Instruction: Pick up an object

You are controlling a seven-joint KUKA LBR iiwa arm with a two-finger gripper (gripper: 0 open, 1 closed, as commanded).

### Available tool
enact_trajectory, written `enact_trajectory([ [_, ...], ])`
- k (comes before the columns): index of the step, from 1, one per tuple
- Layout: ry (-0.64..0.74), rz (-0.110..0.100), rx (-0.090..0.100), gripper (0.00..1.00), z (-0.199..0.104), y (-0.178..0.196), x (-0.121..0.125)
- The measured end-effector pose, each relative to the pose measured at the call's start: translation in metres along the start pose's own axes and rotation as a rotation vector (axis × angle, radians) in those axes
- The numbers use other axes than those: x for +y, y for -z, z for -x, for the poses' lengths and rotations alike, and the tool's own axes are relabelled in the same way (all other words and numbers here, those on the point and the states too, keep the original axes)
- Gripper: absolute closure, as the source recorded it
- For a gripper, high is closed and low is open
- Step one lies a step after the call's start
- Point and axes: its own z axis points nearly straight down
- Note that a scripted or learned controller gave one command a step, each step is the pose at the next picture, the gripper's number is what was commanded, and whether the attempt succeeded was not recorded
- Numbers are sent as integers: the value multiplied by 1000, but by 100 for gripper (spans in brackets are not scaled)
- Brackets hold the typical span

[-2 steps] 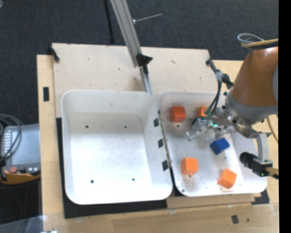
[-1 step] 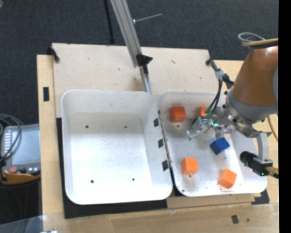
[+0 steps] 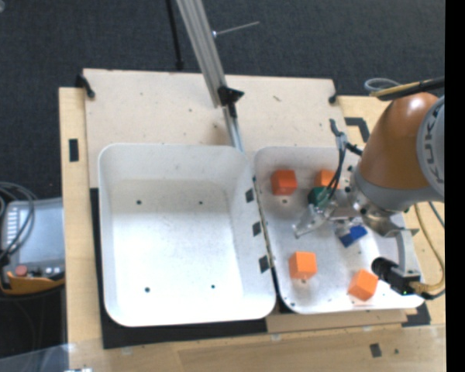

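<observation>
My arm [image 3: 399,157] comes in from the right of the frame over the right-hand bin [image 3: 283,297] on the counter [image 3: 163,111], and my pincer [image 3: 314,222] hangs low in the middle of that bin, though I cannot tell from up here how wide it stands or whether it has anything. The likeliest take, I judge, is the orange block [image 3: 302,265] just below and a touch left of the pincer, squarish with no long axis to line up on; another orange block [image 3: 284,182] sits above-left, one more [image 3: 363,284] lower right, and a small blue piece [image 3: 352,235] lies just right of the pincer. No brand, label or writing can be read anywhere.
</observation>
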Motion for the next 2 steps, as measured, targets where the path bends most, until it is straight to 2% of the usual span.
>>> enact_trajectory([
  [2, 0, 8, -1, 0, -4, -92, -5],
])
